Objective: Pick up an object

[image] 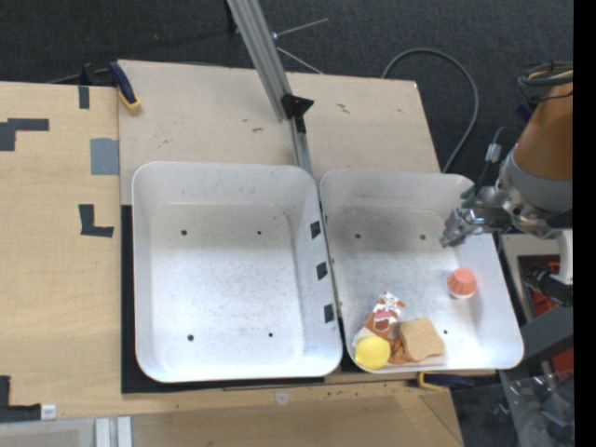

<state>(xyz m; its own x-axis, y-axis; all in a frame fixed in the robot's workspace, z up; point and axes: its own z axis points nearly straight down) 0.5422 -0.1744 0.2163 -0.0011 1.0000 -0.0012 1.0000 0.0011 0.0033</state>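
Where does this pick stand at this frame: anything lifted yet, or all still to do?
Done: nothing looks lifted. The pink cup, yellow ball, tan bread slice and the orange-and-white packet all lie on the floor of the right bin. In hand: the gripper sits over that bin's right side, above the cup, with no object visible in it. Left: descend, grasp and lift.

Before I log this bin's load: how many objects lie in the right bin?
4: a pink cup alone near the right wall, and a yellow ball, tan bread and a red-white packet clustered at the near edge. More may hide underneath.
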